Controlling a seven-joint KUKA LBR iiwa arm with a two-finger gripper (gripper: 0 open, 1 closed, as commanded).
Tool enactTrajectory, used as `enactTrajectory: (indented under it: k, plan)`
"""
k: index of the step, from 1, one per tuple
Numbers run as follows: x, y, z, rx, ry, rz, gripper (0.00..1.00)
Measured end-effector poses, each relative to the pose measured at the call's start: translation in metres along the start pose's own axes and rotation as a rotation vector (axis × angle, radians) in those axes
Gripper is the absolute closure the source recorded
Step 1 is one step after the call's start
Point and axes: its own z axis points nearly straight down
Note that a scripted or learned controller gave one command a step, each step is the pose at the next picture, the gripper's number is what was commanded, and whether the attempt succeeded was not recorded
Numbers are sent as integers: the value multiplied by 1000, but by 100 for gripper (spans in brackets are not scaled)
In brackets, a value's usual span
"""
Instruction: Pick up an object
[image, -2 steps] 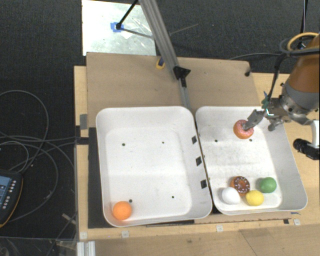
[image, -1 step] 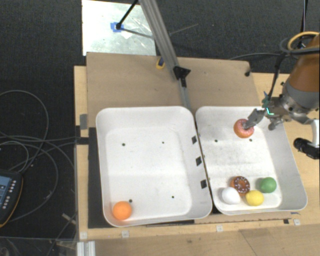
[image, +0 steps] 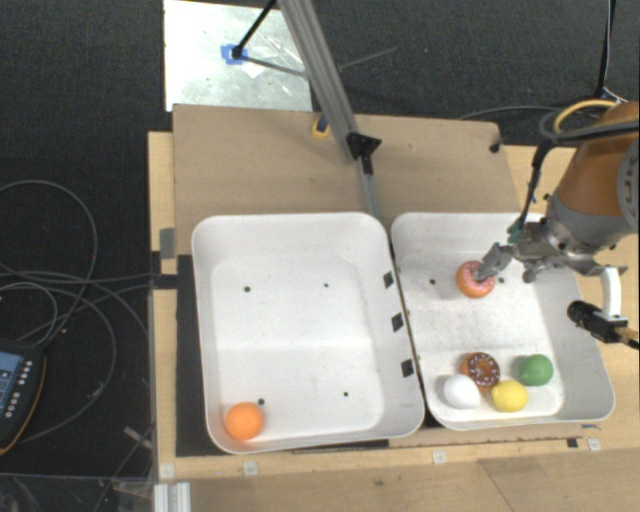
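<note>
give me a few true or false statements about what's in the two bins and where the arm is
1. The orange ball lies in the left bin, near its front left corner. True.
2. The green ball is in the left bin. False: it lies in the right bin, at the front.
3. The chocolate doughnut sits between the white ball and the green ball. True.
4. The gripper is over the left bin. False: it is over the right bin, right by the pink doughnut.
5. The yellow ball lies alone at the back of the right bin. False: it is at the front, among the others.
</note>
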Motion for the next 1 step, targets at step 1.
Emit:
enactTrajectory:
  k: [1]
  plan:
    - [1, 0, 52, -1, 0, -1, 0]
